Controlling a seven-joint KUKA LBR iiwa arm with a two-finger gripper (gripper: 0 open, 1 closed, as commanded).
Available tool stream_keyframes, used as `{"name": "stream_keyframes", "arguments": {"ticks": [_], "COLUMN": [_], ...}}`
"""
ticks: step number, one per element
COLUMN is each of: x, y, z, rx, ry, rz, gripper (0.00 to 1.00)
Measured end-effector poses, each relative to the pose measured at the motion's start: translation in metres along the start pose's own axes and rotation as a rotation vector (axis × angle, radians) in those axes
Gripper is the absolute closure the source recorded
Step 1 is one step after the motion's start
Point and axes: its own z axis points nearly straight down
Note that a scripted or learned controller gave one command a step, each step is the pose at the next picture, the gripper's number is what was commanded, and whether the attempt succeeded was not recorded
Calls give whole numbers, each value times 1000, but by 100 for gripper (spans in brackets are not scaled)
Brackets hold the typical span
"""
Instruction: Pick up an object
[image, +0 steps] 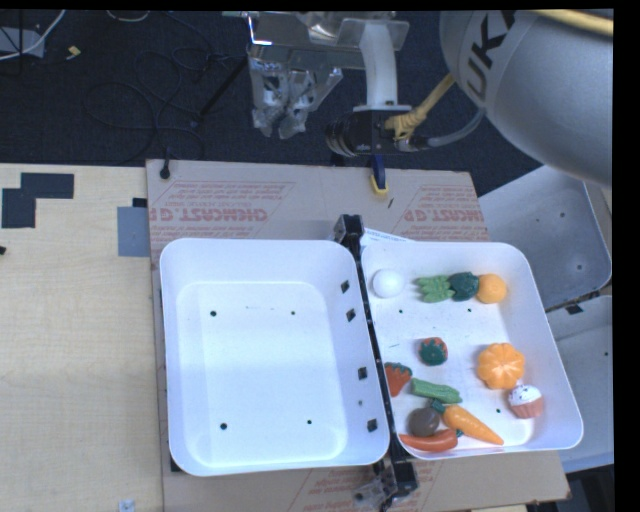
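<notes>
The right bin (551, 330) holds several toy foods: a white egg (387, 284), a green leaf (434, 289), dark broccoli (463, 285), a small orange (491, 289), a red berry (432, 351), an orange pumpkin (500, 365), a cupcake (525, 401), a carrot (472, 425), a green pod (435, 391), a brown lump (424, 421) and a red chili (430, 441). My gripper (287, 112) hangs high at the top of the view, beyond the far edge of the left bin (172, 330). It is open, with nothing between its fingers.
A black divider (362, 340) joins the two bins. Both stand on a cardboard sheet (250, 205) over a wooden bench. Cables and a yellow hose (425, 108) hang near the wrist. A grey metal plate (560, 230) lies to the right.
</notes>
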Motion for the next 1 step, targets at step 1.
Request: {"name": "stream_keyframes", "arguments": {"ticks": [1], "x": [-54], "y": [37], "z": [10], "rx": [14], "ry": [-7], "rz": [10], "gripper": [100]}}
